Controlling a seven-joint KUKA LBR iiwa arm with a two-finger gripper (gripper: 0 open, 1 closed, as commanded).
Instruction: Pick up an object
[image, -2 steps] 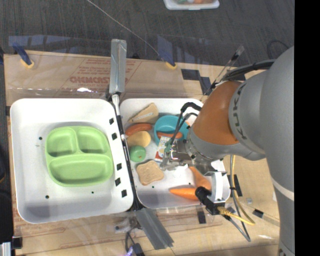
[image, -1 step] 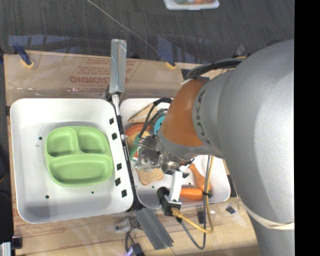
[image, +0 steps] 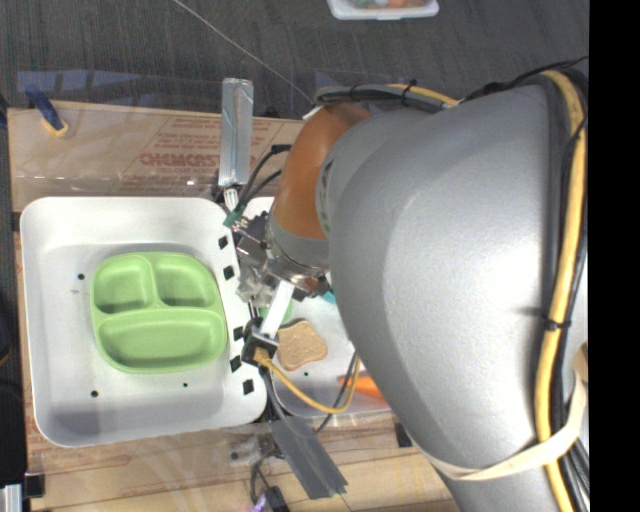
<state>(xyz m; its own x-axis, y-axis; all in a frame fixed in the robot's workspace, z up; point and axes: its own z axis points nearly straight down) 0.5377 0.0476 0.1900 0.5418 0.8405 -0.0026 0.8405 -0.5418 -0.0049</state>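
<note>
My gripper (image: 262, 292) hangs over the left edge of the right bin (image: 300, 400), just beside the divider between the two bins. The large grey arm with its orange band covers most of that bin. A tan, toast-shaped piece (image: 301, 345) lies in the right bin, just below and to the right of the gripper. An orange object (image: 366, 386) pokes out from under the arm farther right. Nothing can be seen held by the gripper.
The left bin (image: 45, 300) holds a green divided plate (image: 158, 311) at its middle. A metal bar (image: 236, 130) stands at the back between the bins. A white tray (image: 383, 8) sits on the floor at the top.
</note>
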